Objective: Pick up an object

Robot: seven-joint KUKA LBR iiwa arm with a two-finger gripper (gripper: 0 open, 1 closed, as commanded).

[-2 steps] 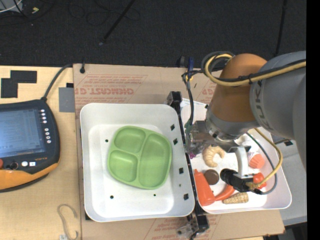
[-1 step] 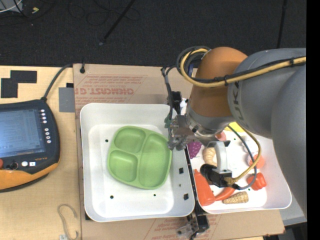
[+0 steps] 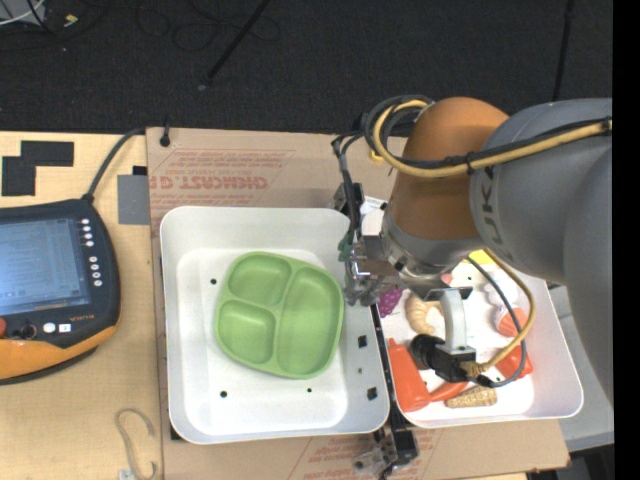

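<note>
The arm (image 3: 545,193) comes in from the right edge of the frame, its thick grey link crossing the upper right and covering much of the right bin (image 3: 560,406). The orange band (image 3: 445,138) sits at upper centre. Below it the wrist turns down and to the left. This puts the end effector (image 3: 363,284) low over the divide between the two bins, at the left edge of the right bin and just beside the right wall of the left bin (image 3: 190,368).

The wrist hides most of the end effector, so I cannot tell how far open it is or whether anything is in its grasp. A purple piece (image 3: 388,298) lies just to its right, very close, but I cannot tell whether they touch.

A green plate (image 3: 280,313) with three compartments lies flat in the middle of the left bin. Its right rim is near the end effector.

Several small things crowd the left half of the right bin:
- a cream curved piece (image 3: 424,315), just right of the purple one
- an orange sheet (image 3: 410,376) along the lower left
- a tan stick (image 3: 470,399) near the bottom rim
- a yellow scrap (image 3: 481,258) that peeks out below the arm

Both bins rest on the cardboard-covered worktop (image 3: 250,168). A pendant (image 3: 50,278) with a lit screen lies at the far left of the frame.
</note>
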